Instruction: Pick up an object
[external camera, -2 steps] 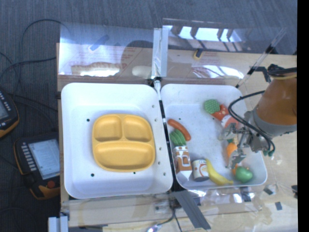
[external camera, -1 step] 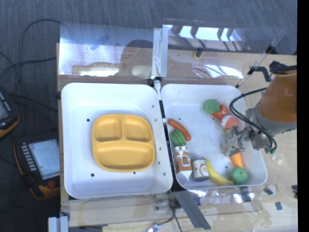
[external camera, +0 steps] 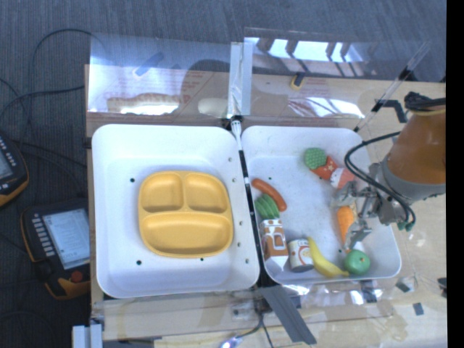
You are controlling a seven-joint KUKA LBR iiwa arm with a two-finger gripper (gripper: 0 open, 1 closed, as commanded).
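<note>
- White right bin point(external camera: 377, 263) is the landmark; its toy food sits untouched, nothing lifted yet.
- Gripper point(external camera: 360, 212) hangs low over the bin's right half, right at the carrot point(external camera: 344, 223); fingers look parted around or just above the carrot's right side, but metal clutter blurs this, so open or closed: cannot tell.
- Carrot lies flat on the bin floor, orange, pointing toward the bin's near edge; judged the likely target, no clear grasp seen.
- Green ball point(external camera: 356, 262) in the bin's near right corner, just past the carrot tip.
- Banana point(external camera: 323, 259) along the bin's near wall, touching or just beside the ball.
- Can point(external camera: 298, 254) and carton point(external camera: 272, 238) near the bin's near left corner, side by side.
- Sausage point(external camera: 269, 193) and cucumber point(external camera: 267, 207) against the bin's left wall.
- Strawberry-like piece point(external camera: 319, 160) toward the bin's far wall, well apart from the gripper.
- Yellow tray point(external camera: 185, 213) sits in the other bin, left of the right bin.
- Progress: approach stage judged done, arm is down at an object; closing, lifting and clearing the bin all remain.
</note>
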